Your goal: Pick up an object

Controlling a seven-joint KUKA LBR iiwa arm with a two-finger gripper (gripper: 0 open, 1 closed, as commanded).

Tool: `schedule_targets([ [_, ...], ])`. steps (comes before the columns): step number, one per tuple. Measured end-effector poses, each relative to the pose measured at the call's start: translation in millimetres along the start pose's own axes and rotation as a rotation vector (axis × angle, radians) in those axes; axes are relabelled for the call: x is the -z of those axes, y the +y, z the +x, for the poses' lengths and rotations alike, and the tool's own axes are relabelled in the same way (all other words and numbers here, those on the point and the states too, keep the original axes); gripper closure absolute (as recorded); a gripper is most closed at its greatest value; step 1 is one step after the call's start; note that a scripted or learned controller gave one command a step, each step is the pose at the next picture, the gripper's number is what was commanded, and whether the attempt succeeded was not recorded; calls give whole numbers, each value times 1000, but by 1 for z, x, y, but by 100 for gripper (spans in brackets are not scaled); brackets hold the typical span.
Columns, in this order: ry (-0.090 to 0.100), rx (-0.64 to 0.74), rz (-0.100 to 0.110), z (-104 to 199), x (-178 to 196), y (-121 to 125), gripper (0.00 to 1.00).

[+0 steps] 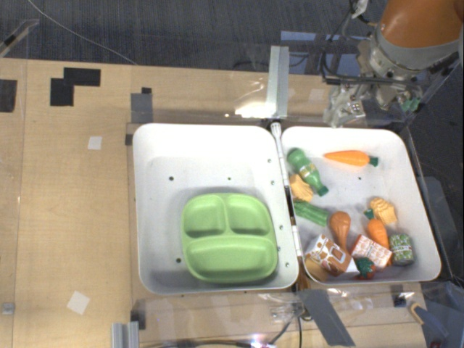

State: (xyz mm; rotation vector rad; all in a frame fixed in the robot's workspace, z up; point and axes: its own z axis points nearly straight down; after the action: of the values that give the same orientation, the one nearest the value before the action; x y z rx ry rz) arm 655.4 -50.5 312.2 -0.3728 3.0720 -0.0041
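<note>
- Hovering beyond the right bin's (413, 167) far edge, the gripper (362, 107) was seen; its state could not be told.
- A carrot (348, 158) was seen lying nearby.

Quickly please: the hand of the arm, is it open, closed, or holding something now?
Hand: cannot be told; it is above the far edge of the right white shallow bin.

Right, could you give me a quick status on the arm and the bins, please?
Gripper above right bin's far rim, nothing held. Carrot nearest, lying apart from the other toys. Green tray in left bin.
</note>
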Motion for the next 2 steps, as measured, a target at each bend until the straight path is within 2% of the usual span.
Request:
schedule_targets([
  [1,37,-105,-7,-29,-32,63,100],
  [2,22,-104,-5,-32,-16,62,100],
])
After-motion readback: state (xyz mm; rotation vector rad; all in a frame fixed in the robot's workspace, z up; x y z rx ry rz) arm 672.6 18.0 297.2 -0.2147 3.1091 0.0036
